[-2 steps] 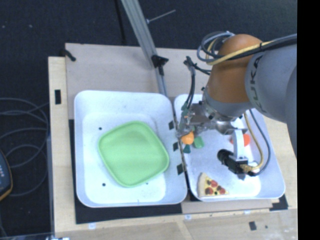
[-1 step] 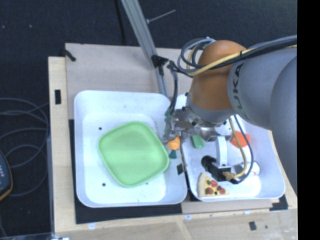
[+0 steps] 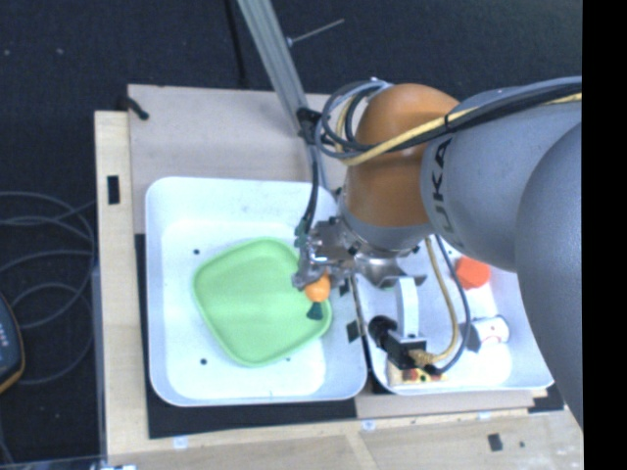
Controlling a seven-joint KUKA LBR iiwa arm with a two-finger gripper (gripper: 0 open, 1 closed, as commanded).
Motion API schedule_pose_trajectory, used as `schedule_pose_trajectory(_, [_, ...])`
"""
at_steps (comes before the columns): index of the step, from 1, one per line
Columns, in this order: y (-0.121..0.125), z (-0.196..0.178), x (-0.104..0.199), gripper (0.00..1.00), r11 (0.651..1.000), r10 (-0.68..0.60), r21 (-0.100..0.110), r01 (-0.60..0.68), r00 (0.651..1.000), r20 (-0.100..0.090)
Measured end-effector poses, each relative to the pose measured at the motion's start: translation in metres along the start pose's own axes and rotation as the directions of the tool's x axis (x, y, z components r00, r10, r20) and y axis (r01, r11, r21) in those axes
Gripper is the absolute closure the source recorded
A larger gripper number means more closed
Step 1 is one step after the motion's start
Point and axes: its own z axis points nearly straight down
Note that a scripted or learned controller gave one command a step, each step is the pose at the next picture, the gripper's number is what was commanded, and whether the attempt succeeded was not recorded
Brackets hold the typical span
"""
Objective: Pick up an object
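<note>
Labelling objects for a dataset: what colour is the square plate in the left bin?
Light green plate, seen clearly in the camera view.

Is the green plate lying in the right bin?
No, the green plate lies flat in the left bin.

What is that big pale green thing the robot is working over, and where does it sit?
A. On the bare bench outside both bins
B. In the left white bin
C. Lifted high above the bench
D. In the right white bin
B. The green plate lies flat on the floor of the left bin, with the claw at its right edge.
</note>
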Motion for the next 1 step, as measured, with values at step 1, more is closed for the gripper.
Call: schedule_pose_trajectory(1, [0.0002,0.0006,-0.0019,0.0,1.0,0.003,0.001,-0.003,1.0,0.001])
